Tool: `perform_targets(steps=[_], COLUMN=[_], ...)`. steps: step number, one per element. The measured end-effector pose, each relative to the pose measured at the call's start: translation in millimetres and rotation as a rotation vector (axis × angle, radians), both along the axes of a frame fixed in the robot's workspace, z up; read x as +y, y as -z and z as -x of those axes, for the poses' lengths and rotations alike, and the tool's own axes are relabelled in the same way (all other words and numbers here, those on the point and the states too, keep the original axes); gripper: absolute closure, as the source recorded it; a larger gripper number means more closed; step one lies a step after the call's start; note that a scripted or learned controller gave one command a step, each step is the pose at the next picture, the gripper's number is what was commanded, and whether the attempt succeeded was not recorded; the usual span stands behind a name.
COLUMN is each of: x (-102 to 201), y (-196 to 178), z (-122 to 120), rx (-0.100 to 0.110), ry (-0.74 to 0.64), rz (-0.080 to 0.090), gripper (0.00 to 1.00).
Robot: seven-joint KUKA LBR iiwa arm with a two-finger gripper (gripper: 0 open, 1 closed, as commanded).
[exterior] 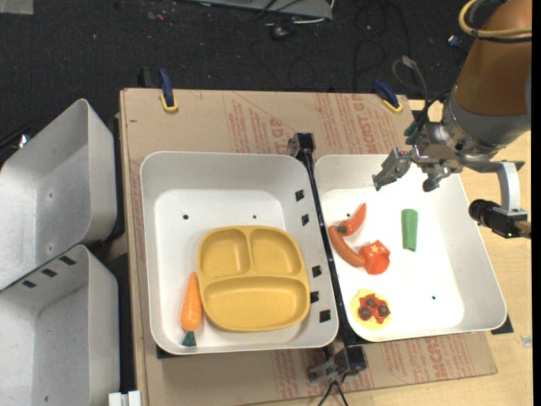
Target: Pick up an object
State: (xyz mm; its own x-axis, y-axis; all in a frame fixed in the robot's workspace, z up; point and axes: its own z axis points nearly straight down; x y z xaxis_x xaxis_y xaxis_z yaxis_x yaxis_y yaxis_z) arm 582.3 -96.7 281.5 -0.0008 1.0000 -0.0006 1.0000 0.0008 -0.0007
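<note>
Bins sit side by side on the bench: the left bin holds a yellow divided tray with a carrot just beside its left edge. The right bin holds a green stick, a red chili, an orange sausage touching a red pepper chunk, and a small yellow disc with dark berries. The gripper hangs over the right bin's far edge, fingers spread and pinching nothing. Nothing lies between it and the green stick, which rests upright-lengthwise, apart from the other pieces.
</note>
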Motion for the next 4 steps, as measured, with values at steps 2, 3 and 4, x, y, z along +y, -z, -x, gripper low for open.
perform_targets(steps=[2, 3, 4], x=[2.4, 2.1, 0.5], y=[127.2, 185.1, 175.2], z=[3.8, -2.8, -1.2], rx=[0.006, -0.008, -0.004], ry=[0.002, 0.003, 0.004], rz=[-0.001, -0.001, 0.002], gripper=[0.0, 0.0, 1.0])
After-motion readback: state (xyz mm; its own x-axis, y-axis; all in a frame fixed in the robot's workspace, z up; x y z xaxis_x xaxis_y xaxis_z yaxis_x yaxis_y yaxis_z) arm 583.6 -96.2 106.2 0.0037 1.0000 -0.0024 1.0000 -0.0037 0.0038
